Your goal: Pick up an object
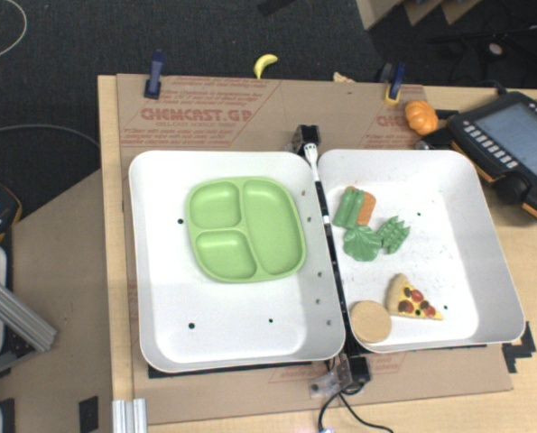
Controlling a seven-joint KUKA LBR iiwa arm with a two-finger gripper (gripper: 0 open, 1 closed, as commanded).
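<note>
Perhaps the robot's own control pendant (pixel 510 144): dark slab, orange-trimmed, rows of pale buttons

Toy foods (pixel 376 242) scattered in right bin (pixel 467 242)

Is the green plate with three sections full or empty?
Empty. The green three-section plastic plate shows bare green in every compartment; the toy foods lie in the right white bin.

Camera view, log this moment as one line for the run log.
left bin: green divided plate | right bin: carrot, green leafy pieces, pizza slice, tan disc | pick: not yet done
</note>
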